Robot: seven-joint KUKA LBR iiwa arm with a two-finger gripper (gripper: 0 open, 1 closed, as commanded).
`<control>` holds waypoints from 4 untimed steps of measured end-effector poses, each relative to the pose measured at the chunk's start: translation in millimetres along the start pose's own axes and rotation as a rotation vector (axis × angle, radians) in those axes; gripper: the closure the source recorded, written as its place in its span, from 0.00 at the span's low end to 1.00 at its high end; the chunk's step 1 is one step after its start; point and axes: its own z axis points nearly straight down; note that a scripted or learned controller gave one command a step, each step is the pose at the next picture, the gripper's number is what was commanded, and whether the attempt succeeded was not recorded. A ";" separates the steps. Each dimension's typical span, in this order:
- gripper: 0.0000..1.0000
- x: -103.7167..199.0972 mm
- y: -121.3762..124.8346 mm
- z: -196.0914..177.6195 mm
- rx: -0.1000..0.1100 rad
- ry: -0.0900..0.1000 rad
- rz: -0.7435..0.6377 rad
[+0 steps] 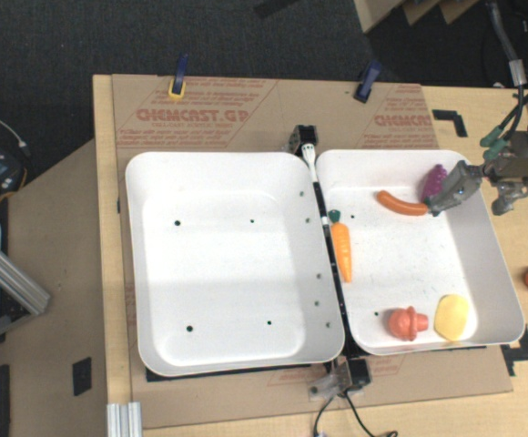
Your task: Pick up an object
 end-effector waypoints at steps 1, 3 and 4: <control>0.00 40.3 -0.4 -137.2 -0.034 -0.003 -0.005; 0.00 9.8 3.6 -102.2 -0.029 -0.006 0.008; 0.00 27.5 0.1 38.0 0.000 -0.001 0.001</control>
